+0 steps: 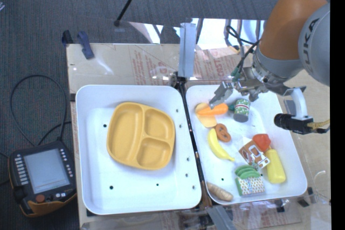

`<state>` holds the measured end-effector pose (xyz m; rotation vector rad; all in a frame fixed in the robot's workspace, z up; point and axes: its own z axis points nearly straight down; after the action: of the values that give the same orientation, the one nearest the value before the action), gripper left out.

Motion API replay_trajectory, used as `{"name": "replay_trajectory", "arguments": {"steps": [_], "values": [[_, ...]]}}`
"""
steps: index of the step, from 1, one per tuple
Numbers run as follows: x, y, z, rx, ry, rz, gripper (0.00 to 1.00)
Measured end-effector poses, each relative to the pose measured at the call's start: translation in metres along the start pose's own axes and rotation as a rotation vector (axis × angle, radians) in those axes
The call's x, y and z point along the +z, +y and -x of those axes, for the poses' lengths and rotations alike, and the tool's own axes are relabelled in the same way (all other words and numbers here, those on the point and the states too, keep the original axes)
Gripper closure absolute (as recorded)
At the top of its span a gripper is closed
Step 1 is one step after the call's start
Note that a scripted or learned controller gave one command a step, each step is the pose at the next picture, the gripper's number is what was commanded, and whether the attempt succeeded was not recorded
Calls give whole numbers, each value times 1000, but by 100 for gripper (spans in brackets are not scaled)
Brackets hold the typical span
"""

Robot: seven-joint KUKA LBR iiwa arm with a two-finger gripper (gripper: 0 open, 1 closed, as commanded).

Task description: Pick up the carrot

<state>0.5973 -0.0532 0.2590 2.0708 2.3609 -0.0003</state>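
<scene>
tapered orange carrot (213, 110) lies apparently under the metal tool (222, 95).

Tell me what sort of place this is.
Probably a robotics lab bench set up for pick-and-place trials: a grey arm over two white bins, toy food such as a carrot and banana, and a teach pendant on the floor.

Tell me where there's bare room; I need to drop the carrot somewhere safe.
The left bin has bare floor all around the yellow plate, widest along its near edge. The right bin is crowded: carrot, banana and the rest fill it, apart from a small patch near its far right corner.
</scene>
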Motion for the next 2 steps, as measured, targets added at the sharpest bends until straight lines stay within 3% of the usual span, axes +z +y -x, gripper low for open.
{"name": "replay_trajectory", "arguments": {"steps": [1, 2], "values": [[136, 32, 43, -77, 3, -11, 0], [173, 39, 48, 271, 2, -7, 0]]}}
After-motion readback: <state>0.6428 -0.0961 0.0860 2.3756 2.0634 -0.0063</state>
